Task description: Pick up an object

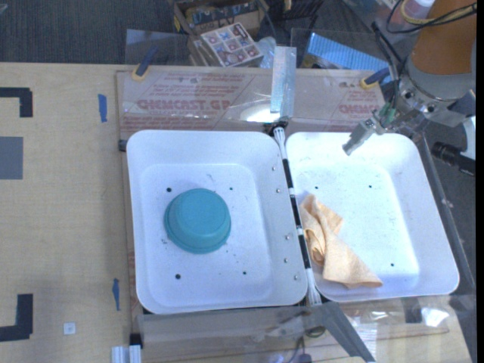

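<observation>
Left bin (144,157) floor occupied centrally by upturned teal bowl (198,219), margins around it open, right bin (431,203) obstructed along its left wall by crumpled yellow cloth (333,244), centre and right floor unobstructed, gripper (355,144) over far edge.

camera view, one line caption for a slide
Tool above right bin holding tan cloth; teal bowl in left bin.

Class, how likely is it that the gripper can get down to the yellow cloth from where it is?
Probably yes: the gripper hangs over the right bin, and nothing covers the yellow cloth against its left wall.
</observation>
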Tool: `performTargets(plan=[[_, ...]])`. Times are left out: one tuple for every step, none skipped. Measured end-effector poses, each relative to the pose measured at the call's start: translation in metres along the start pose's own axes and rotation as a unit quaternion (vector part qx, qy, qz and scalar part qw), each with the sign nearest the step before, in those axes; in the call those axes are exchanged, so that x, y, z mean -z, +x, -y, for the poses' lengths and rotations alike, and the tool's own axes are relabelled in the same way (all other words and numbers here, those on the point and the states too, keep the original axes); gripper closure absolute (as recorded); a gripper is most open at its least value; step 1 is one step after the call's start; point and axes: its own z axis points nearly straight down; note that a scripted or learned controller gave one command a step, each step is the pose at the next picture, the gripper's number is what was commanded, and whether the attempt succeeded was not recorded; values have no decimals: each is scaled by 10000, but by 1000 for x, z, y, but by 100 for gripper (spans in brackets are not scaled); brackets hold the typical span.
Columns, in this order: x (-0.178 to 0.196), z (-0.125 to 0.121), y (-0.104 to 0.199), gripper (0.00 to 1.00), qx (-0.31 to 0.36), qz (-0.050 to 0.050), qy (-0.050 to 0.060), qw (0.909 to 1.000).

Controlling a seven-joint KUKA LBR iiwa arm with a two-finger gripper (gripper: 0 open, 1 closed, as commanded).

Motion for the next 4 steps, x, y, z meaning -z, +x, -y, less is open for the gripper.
performTargets(plan=[[-86,25,40,0,87,-19,16,10000],[-137,70,60,0,-140,-21,21,9999],[-48,75,104,0,-950,-14,16,9955],[-136,100,85,0,-1419,-2,-23,9899]])
